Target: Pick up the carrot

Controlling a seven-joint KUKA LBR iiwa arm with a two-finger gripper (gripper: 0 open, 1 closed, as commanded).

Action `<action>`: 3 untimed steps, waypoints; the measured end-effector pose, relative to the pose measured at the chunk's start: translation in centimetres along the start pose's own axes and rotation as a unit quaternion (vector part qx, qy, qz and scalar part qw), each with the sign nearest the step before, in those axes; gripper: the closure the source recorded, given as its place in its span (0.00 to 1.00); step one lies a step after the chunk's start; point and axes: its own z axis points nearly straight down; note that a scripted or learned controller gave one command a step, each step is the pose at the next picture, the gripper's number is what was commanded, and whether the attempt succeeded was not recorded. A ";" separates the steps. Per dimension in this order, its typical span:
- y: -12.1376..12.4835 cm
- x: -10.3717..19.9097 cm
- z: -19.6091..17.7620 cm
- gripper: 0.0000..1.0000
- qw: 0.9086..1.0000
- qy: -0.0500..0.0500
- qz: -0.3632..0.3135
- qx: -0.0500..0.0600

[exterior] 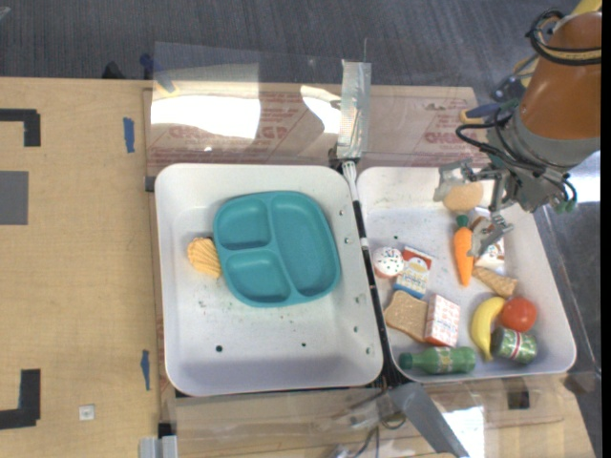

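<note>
Tool (493,225) over rt bin (558,299), just beside carrot (463,255); grip state can't tell.

We're looking down from one fixed camera high above the bench, tilted at a slant so the far clear wall (286,117) sits at the top of the frame and the near bench edge at the bottom. We're far enough back to take in both bins whole, the left bin (181,332) and the right bin (554,303) side by side, plus brown board (72,256) out to the left. The arm (563,84) enters from our right edge, cut off by the frame at the upper corner.
</note>
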 end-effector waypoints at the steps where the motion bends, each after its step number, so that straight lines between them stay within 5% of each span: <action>1: -0.6 0.7 12.4 0.00 1.000 -0.002 -0.012 0.001; 2: -0.6 0.5 11.2 1.00 1.000 -0.004 -0.013 0.002; 3: -0.6 -3.4 2.6 1.00 0.999 -0.005 -0.034 0.003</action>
